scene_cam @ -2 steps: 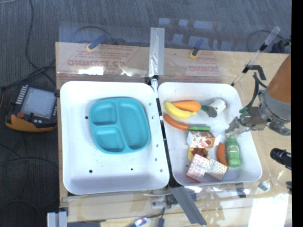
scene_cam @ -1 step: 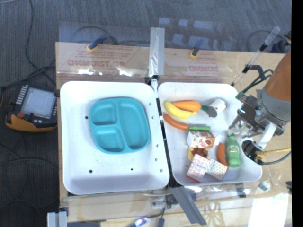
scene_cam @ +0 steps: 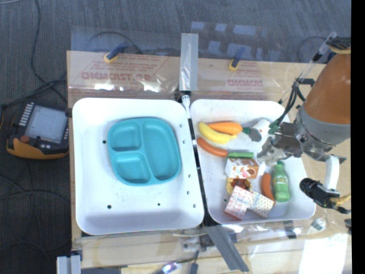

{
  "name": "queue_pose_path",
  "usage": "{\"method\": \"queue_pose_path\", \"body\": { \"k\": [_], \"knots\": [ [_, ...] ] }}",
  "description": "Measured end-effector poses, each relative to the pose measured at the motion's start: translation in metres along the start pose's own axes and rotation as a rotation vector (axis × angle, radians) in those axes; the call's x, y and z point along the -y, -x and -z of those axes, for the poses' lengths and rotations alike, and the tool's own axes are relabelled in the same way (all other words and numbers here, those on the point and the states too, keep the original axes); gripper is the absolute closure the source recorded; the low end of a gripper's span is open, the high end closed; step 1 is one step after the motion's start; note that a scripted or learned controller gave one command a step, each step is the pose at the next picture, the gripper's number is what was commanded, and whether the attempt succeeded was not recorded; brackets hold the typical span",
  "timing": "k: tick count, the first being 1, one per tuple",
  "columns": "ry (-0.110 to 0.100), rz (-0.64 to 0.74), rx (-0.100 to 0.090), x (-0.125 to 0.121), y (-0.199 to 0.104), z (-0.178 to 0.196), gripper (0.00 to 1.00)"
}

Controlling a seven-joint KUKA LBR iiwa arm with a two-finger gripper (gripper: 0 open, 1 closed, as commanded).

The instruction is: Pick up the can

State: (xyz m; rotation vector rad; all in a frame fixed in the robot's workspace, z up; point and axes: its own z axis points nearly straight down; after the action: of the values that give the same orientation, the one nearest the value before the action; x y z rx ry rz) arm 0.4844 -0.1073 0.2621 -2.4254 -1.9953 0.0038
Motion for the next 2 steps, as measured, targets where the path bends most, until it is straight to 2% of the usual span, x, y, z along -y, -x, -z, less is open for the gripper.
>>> {"method": "queue_pose_path", "body": {
  "k": [1,2],
  "knots": [
    [-0.001,0.265,-0.001,0.002,-0.014,-0.037,1.00],
    [0.002,0.511,0.000,0.010,-0.051,-0.024,1.00]
  ]
}}
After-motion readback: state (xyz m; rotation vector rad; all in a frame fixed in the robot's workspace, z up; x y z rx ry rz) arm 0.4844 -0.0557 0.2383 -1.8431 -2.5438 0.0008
